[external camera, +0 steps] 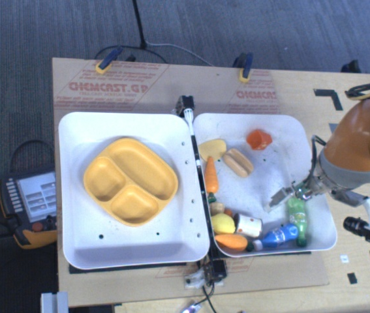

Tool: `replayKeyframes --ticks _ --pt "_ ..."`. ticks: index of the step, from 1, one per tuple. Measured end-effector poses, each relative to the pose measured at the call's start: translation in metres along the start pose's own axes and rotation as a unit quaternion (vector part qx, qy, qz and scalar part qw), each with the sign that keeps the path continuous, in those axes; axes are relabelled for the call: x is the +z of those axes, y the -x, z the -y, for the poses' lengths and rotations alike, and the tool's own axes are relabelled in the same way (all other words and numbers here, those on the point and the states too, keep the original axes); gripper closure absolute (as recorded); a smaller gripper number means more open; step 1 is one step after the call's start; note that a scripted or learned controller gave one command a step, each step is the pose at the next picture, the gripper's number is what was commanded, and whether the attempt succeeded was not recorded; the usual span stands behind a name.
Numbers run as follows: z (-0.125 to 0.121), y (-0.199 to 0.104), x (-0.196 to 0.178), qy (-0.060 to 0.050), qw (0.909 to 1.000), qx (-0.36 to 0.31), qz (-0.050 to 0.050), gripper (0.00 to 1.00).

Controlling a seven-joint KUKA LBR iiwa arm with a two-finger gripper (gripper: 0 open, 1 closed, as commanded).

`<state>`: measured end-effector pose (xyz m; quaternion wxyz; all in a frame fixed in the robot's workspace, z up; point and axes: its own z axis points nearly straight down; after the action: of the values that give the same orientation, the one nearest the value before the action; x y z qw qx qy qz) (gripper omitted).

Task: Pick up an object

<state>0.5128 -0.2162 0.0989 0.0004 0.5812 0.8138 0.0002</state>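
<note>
Grey carpet surrounds pale wooden bench. Two shallow white bins: left bin holds yellow three-compartment plastic plate; right bin holds toy food. Gripper spread wide, holding nothing, just above green plastic bottle.

Lighting is pretty even and bright, looks like diffuse overhead light, no hard shadows anywhere. The two white bins are close to blown out, with soft glare on their floors, and only faint shadows sit under the yellow tray and the toys. The whole frame is low-res and a bit soft, with compression mush on the carpet. The orange arm at the right edge looks blurry.
</note>
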Motion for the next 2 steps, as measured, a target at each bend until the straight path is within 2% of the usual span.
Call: replayKeyframes --ticks 1,2 --pt "-0.002 0.001 -0.011 0.004 1.0000 0.001 0.003 1.00" --pt "-0.032 -0.063 -0.043 0.000 0.9983 -0.059 0.000 1.00"
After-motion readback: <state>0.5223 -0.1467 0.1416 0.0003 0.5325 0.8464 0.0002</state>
